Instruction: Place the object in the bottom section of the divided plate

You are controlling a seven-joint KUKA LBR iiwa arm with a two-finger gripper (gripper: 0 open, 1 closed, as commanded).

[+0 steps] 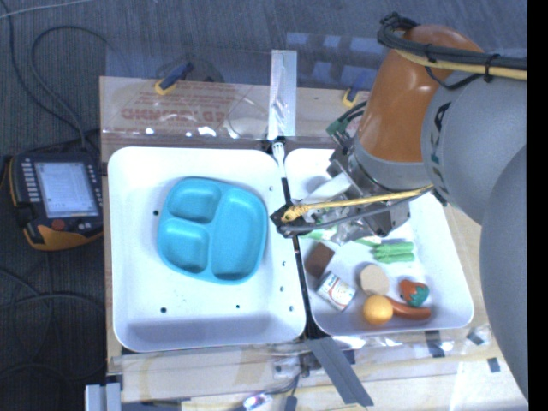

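A blue divided plate (212,229) with three sections lies in the left white bin (141,315). My gripper (349,228) hangs low over the upper middle of the right bin (454,302), under the orange-banded wrist (402,101). Just below it lie a brown block (319,258) and a green item (392,250). Further toward the front are a small white jar with a red label (337,291), a tan round piece (372,278), a yellow-orange ball (378,309) and a red and orange piece with a green top (413,294). The gripper's tips are hidden among the wrist parts.
A raised divider (291,264) separates the two bins. A clear plastic sheet (184,114) lies behind the left bin. A teach pendant (56,195) sits on the floor to the left. The grey arm (488,161) covers the right bin's far right side.
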